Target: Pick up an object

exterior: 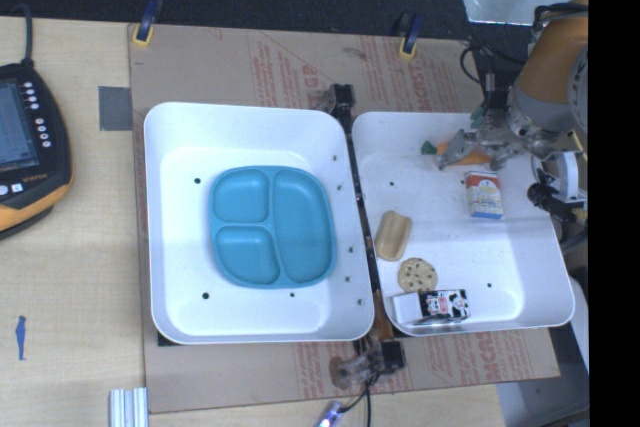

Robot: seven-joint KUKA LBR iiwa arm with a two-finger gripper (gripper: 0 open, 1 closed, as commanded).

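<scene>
My gripper (476, 151) hangs low over the back of the right bin (520, 260), with its fingers spread open. Under and between them lies an orange carrot-like toy (478, 156) whose green tip (428, 147) pokes out to the left; the toy rests on the bin floor. A small red-and-white carton (485, 195) stands just in front of the gripper. Further forward are a tan bread piece (392, 235), a round cookie (417, 273) and a black-and-white carton (440, 305).
The left bin (180, 175) holds a blue divided plate (271, 225). A teach pendant (25, 145) lies on the bench at far left. Clamps (405, 33) hold the cardboard sheet at the back. The arm's grey and orange wrist (555, 65) stands over the right bin's back right corner.
</scene>
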